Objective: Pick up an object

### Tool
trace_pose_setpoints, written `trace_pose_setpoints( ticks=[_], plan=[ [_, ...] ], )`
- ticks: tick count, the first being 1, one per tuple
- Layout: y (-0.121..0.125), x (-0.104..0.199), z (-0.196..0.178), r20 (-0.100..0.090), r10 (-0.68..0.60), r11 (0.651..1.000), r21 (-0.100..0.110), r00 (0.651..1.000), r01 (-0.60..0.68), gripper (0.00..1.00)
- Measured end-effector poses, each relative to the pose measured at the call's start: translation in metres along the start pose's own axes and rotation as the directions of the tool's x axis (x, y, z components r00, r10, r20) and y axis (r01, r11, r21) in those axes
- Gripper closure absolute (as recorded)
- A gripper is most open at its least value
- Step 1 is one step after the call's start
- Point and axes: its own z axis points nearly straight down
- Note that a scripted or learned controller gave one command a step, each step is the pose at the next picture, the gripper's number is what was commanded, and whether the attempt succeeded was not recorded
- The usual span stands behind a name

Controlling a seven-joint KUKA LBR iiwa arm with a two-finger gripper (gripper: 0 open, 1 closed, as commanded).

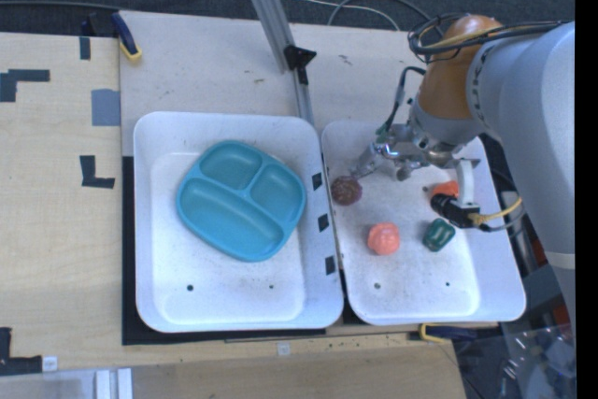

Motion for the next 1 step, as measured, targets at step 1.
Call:
trace_pose_setpoints(
  ticks=[1],
  plan=[
    [0.0019,0.0014,-0.0139,-0.001,-0.003,1.0,-0.005,1.0,0.003,1.0]
  ],
)
